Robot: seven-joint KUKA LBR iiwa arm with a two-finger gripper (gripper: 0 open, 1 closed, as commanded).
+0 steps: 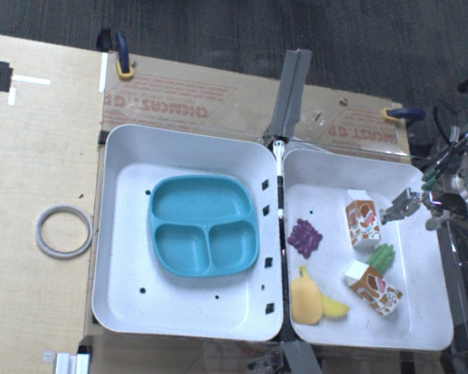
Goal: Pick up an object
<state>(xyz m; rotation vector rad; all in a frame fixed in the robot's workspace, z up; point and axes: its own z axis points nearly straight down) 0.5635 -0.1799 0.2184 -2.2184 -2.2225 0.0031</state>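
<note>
Two shallow white plastic bins with rounded corners sit side by side on a pale wooden bench, a grey upright divider between them. The left bin [118, 209] holds one turquoise plastic tray [204, 226] with three moulded compartments, smooth and glossy, lying flat near the bin's centre. The right bin [424, 312] holds six small items: a bumpy purple toy grape cluster [304, 237] near the left wall; a smooth yellow-orange toy pear [305, 301] at the lower left, with a yellow toy banana [335, 308] touching its right side; a printed white-and-orange carton [361, 220], box-shaped, towards the upper middle; a ridged green toy vegetable [381, 257] just below that carton; and a second printed orange-and-white carton [373, 288] lying tilted beneath the green piece. The metallic two-finger gripper [401, 207] hangs over the right bin's upper right, just right of the upper carton, with nothing seen between its fingers; whether they are apart or together cannot be told. On the bench left of the bins lies a grey ring of tape [64, 230].
</note>
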